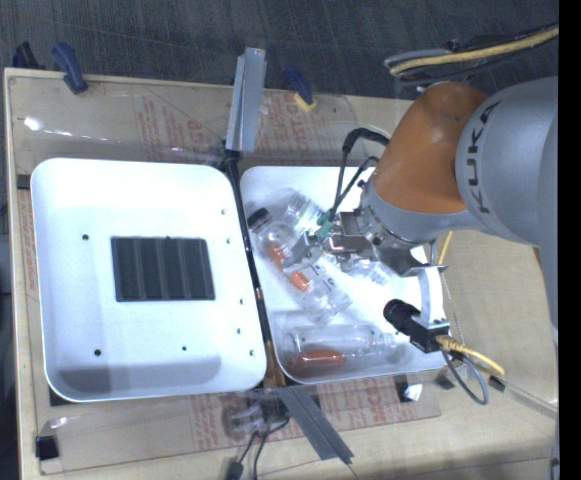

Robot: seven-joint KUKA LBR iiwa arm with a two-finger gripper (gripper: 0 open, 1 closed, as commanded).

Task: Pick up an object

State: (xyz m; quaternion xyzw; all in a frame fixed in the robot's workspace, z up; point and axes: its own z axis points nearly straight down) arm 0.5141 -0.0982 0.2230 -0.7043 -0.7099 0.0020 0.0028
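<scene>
Clear plastic objects [300,243] with orange parts heaped in right bin [270,363], upper-left to centre; one longer clear piece with orange insert [335,348] lying along near wall. Gripper [342,240] low over heap, just beside clear pieces; claw state cannot be told, hidden under wrist. Grey arm with orange band [430,163] reaching in from right. Left bin [70,198] alongside, dark ribbed rectangle [163,268] at its centre. Blue clamps [68,66] on bench's far edge.
</scene>
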